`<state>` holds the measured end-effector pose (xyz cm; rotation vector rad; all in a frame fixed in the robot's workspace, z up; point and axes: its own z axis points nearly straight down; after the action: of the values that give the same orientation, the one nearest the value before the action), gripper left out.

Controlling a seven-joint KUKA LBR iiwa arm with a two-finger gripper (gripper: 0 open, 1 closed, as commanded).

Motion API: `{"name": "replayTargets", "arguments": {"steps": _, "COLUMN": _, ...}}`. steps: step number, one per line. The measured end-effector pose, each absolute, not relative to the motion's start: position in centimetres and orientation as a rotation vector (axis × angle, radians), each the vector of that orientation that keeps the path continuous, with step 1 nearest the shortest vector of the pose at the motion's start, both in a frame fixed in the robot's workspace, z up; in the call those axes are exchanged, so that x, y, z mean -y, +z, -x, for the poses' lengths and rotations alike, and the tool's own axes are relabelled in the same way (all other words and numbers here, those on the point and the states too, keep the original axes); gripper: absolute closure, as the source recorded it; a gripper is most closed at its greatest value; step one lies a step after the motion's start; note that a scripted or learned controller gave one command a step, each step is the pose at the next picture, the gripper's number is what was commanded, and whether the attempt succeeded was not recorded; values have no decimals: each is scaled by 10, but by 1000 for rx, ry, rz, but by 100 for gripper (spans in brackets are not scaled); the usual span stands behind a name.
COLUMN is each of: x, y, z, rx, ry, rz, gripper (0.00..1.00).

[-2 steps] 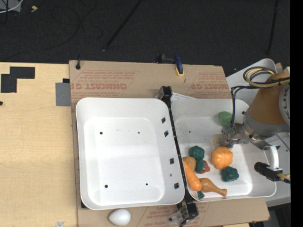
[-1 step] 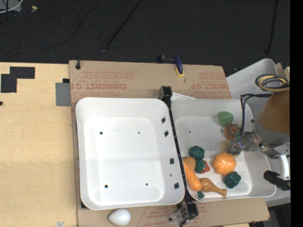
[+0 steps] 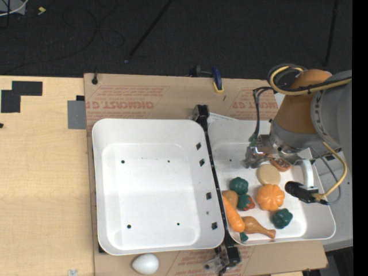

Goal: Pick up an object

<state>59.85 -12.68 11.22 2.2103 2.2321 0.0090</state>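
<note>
The right bin [image 3: 322, 229] holds several toy foods: an orange pumpkin [image 3: 270, 196], a cream round piece [image 3: 268, 174], a carrot [image 3: 232, 211], a tan drumstick [image 3: 259, 226], two dark green pieces [image 3: 239, 184] [image 3: 282, 217] and a small red piece [image 3: 247, 201]. My gripper [image 3: 260, 153] hangs low over the back of this bin, just above and left of the cream piece. A reddish-brown object [image 3: 282, 164] lies right beside it. The wrist hides the fingers.
The left bin [image 3: 115, 234] lies beside the right one, with a black divider [image 3: 208, 171] between them. A white egg [image 3: 145, 263] rests on the cardboard in front of the left bin. A black cable [image 3: 305, 193] hangs from the arm over the right bin.
</note>
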Motion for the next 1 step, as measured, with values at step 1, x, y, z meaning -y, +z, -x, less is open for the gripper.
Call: {"name": "replayTargets", "arguments": {"steps": 1, "x": 114, "y": 99, "z": -592, "rx": -2226, "ry": -4, "rz": -2223, "gripper": 100}}
